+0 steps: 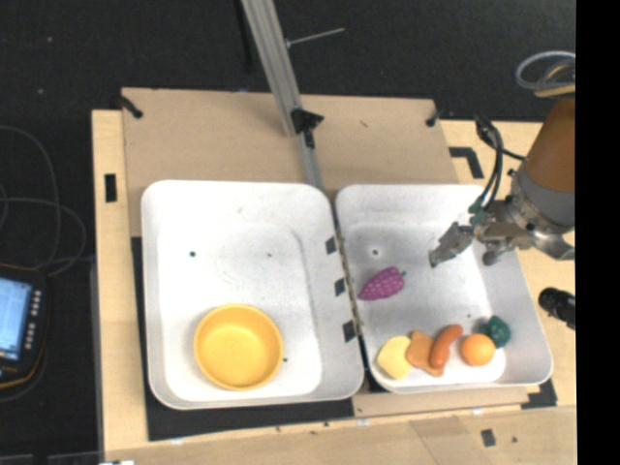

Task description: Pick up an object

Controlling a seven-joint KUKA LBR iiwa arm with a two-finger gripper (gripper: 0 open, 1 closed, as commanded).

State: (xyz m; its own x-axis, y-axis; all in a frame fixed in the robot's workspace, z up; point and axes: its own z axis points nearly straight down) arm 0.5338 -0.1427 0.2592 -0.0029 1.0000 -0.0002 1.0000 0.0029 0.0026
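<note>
Left bin (174, 221): holding a yellow bowl (238, 346).
Right bin (407, 211): holding purple grapes (382, 284) mid-floor; yellow, orange and green toy foods (441, 350) lying along the near wall.
Claw (465, 245): hovering above the right bin, fingers spread, gripping nothing.

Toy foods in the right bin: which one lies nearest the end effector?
The purple grape bunch. It lies alone mid-bin, left of and below the end effector, while the other pieces are crowded along the bin's near edge.

A grey metal pole (276, 56) slants over the surface's far edge; a black handheld screen (15, 323) lies beyond its left edge.
</note>
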